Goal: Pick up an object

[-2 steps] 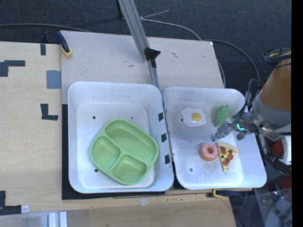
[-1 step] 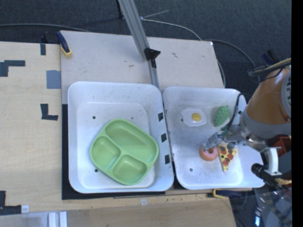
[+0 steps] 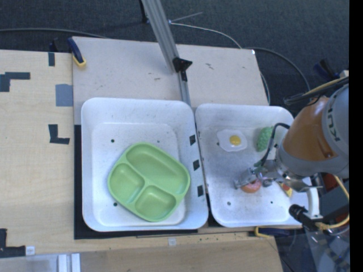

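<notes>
Two bins sit side by side on the bench [image 3: 130, 67]. In the left bin [image 3: 93, 118] lies a divided plate [image 3: 148, 181], toward 6 o'clock. In the right bin [image 3: 227, 208], a toy fried egg [image 3: 232, 140] lies near 12 o'clock, a leafy piece [image 3: 264, 138] at its 3 o'clock, and a small round object [image 3: 251, 187] at the egg's 5 o'clock, under the tool [image 3: 249, 180].

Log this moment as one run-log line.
phase: reaching | gripper: low in right bin, beside red-orange object | grasp: unconfirmed | nearby: fried egg toy, green object | left bin: green divided plate

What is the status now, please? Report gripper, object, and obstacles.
Gripper low in right bin, at the red-orange object; grasp unconfirmed. Fried egg toy and green item lie apart, not obstructing.
</notes>
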Tool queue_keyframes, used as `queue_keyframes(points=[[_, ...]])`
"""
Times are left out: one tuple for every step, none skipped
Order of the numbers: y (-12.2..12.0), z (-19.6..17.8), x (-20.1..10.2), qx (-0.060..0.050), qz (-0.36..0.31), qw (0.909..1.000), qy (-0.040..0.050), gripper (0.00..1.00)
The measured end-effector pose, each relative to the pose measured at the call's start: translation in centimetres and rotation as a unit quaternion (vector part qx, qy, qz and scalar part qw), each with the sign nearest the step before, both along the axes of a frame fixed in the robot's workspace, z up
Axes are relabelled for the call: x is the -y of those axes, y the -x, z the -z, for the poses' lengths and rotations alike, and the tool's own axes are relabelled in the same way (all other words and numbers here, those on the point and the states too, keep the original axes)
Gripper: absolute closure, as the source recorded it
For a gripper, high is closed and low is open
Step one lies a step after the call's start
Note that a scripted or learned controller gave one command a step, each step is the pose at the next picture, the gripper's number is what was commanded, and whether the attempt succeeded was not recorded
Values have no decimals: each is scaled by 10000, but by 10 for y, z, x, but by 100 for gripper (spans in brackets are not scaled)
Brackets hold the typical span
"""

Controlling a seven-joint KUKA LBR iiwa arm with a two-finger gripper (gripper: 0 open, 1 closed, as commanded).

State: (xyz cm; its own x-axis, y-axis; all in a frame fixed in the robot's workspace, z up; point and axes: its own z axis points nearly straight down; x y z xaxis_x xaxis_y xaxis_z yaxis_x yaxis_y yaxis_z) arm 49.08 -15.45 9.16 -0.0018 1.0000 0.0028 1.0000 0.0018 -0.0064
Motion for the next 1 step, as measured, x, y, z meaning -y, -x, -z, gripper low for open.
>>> queue_keyframes(points=[[0, -12, 0, 7, -2, 10000, -1, 100]])
